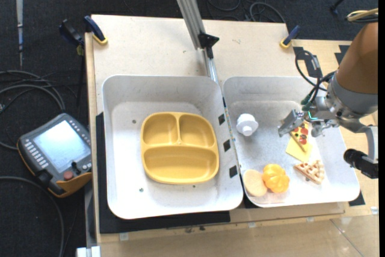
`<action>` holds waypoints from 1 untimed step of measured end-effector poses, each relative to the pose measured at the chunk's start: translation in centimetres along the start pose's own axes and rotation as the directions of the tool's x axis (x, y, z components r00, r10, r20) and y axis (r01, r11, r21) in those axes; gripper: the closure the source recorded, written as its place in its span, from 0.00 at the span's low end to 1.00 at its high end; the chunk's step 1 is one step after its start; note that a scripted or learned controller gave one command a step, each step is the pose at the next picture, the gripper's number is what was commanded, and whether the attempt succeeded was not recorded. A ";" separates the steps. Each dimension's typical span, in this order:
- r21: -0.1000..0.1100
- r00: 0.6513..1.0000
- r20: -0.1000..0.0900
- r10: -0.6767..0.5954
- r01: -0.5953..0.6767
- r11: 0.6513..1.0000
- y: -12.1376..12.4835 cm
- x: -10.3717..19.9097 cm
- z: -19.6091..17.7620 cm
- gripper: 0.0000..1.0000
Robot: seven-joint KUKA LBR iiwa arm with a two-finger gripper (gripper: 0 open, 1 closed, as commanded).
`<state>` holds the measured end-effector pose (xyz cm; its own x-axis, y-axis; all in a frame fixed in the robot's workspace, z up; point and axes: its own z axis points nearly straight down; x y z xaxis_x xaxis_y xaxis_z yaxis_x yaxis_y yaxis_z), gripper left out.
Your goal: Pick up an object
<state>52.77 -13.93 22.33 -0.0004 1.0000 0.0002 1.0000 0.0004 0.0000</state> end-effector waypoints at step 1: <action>0.005 1.000 -0.001 0.000 0.000 1.000 0.8 0.7 5.2 0.00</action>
<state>53.53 -13.24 17.11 -0.0008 1.0000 0.0008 1.0000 0.0008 -0.0049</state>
